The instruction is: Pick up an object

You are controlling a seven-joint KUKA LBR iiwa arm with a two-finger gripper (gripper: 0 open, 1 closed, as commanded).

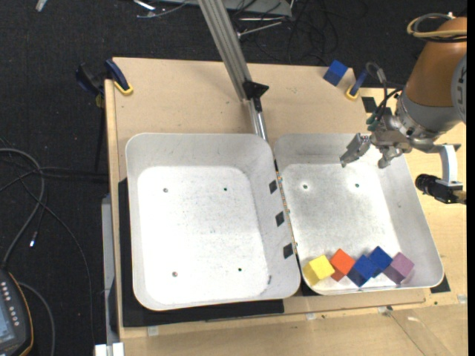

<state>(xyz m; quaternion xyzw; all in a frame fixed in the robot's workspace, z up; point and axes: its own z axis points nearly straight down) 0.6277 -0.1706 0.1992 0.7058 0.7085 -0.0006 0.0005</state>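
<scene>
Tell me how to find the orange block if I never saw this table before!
Look at the right white bin, the one the gripper hangs over, and go to its near edge. Four small blocks huddle there in a row: the yellow block, the orange block, the blue block and the purple block. Yours is second from the left, the only orange one.

Yellow block: right bin's near edge, leftmost in the row.
Orange block: touching the yellow one.
Blue block: beside orange, slightly turned.
Purple block: rightmost, near the corner.
</scene>
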